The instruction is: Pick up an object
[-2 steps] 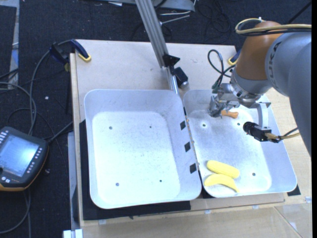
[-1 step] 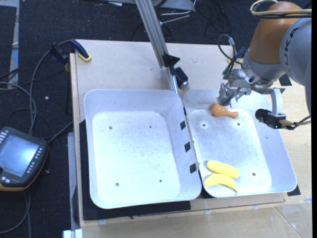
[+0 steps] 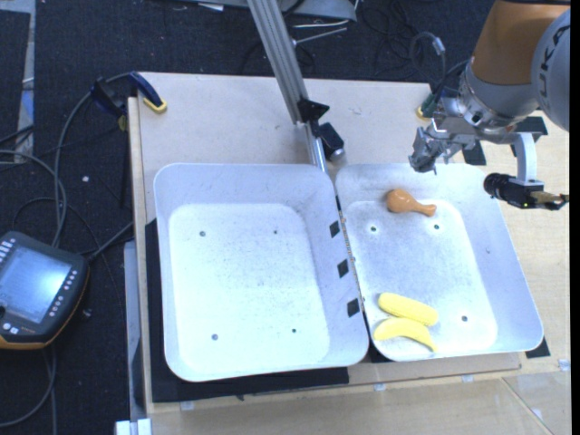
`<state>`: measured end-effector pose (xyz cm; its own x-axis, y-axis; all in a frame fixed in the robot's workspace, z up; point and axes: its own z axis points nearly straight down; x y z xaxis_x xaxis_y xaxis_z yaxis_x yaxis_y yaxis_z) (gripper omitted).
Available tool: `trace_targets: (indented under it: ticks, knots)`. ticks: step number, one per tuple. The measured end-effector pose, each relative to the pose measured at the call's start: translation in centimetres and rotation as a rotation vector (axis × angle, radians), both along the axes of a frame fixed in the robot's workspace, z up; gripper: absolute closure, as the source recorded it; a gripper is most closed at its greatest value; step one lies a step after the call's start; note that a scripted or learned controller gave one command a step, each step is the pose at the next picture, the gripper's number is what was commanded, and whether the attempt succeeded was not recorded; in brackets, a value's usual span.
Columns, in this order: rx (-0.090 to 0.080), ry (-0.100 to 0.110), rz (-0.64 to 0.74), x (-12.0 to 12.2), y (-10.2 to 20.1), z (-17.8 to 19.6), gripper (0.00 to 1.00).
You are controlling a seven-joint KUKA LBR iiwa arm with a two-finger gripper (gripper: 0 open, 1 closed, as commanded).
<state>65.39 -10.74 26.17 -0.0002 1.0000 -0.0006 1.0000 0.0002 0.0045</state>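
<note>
The gripper (image 3: 426,161) hangs over the far edge of the right bin (image 3: 507,270), and it is too small and dark in the view to tell how it is set or whether it has anything in it. Nothing can be seen in its grip. Just in front of it, inside the right bin near the far wall, lies a drumstick (image 3: 408,204), a little orange-brown toy with a fat round end and a thin stem pointing right. It looks like light, hard plastic, so it should lift easily and not squash. The round end is smooth and may slip or roll away if pinched. The best place to grab looks like the spot where the fat part meets the stem, squeezing across it. At the near side of the right bin lie two bananas (image 3: 407,320), yellow and curved, touching each other. They look light and stiff too, and are best taken across the middle. The left bin (image 3: 181,188) sits right beside the right bin.
</note>
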Motion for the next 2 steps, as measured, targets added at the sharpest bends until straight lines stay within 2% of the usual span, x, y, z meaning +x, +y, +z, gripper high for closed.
trace_targets:
  ticks: [1, 2]
  knots:
    - [0.0, 0.001, 0.0, 0.1, 0.0, 3.8, 1.0]
    - [0.001, 0.004, 0.004, -2.9, 4.8, 3.5, 1.0]
